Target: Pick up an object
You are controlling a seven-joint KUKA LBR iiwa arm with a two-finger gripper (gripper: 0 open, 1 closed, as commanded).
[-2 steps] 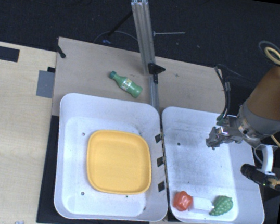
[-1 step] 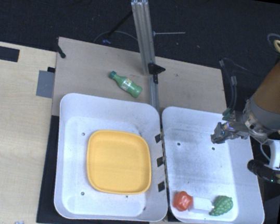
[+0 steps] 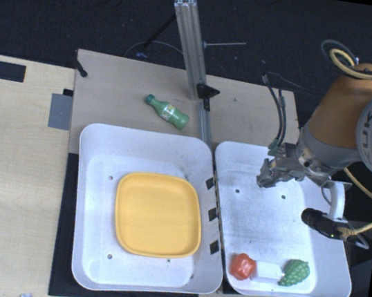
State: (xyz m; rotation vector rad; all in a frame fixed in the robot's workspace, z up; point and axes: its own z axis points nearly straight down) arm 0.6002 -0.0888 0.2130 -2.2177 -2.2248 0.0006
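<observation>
- Nearest me, at the front of the right bin (image 3: 331, 290), I count three small things in a row: one red piece (image 3: 243, 266), one white piece (image 3: 267, 270) touching it, one green bumpy piece (image 3: 295, 273) at the far end. Any of them could serve as the object to pick up.
- In the left bin (image 3: 92, 164) lies one yellow plate (image 3: 158, 215), flat, roughly centred.
- Further back, my pincer (image 3: 270, 176) hangs over the rear part of the right bin, well apart from the three pieces. I cannot tell from here whether it is released or clenched; nothing is visible in it.
- Beyond the bins, one green bottle (image 3: 167, 112) lies on its side on the counter (image 3: 111, 90), outside either bin.
- Risks as I judge them: the three pieces sit crowded against the bin's front wall, so a descent could nudge a neighbour or strike the wall. The plate looks too flat and wide to grip.
- Count: two bins, one plate, one bottle, three small pieces.
</observation>
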